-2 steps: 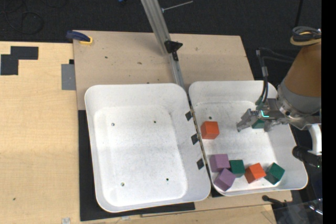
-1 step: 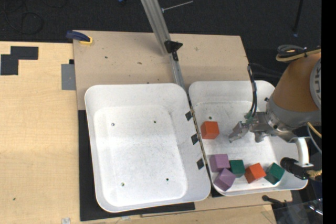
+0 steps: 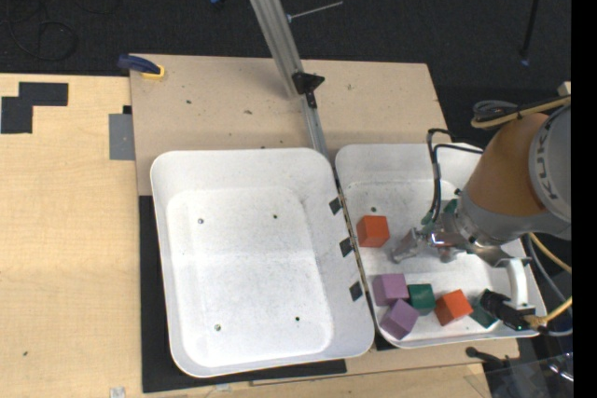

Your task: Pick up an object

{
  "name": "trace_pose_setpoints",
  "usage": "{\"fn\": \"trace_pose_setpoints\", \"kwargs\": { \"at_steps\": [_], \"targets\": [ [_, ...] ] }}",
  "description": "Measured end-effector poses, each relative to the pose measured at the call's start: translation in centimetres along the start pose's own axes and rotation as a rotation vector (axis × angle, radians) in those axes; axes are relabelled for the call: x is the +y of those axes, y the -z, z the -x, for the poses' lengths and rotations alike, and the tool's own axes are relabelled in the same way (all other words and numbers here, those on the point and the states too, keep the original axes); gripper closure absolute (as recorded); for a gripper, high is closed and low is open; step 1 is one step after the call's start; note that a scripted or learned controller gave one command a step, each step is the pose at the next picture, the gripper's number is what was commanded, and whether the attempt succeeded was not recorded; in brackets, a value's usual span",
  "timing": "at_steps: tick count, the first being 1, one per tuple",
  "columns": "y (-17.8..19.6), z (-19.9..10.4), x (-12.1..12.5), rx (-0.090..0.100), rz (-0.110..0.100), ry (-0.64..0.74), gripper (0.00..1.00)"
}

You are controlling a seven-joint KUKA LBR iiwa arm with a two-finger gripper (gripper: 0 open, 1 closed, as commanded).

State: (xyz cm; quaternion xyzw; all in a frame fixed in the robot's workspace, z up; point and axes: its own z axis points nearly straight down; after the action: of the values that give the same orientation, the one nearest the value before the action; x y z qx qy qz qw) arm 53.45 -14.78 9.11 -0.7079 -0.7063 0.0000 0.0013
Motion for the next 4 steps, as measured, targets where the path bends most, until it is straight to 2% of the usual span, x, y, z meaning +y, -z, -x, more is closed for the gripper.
{"fn": "trace_pose_setpoints", "kwargs": {
  "at_steps": [1, 2, 3, 4],
  "targets": [
    [1.1, 0.1, -0.1, 0.001, -0.001, -0.008, 1.00],
    [7.4, 0.2, 0.0, -0.002, 0.005, 0.004, 1.00],
    [12.2, 0.4, -0.9, -0.002, 0.004, 0.003, 1.00],
    [12.0, 0.4, -0.9, -0.002, 0.000, 0.004, 1.00]
  ]
}}
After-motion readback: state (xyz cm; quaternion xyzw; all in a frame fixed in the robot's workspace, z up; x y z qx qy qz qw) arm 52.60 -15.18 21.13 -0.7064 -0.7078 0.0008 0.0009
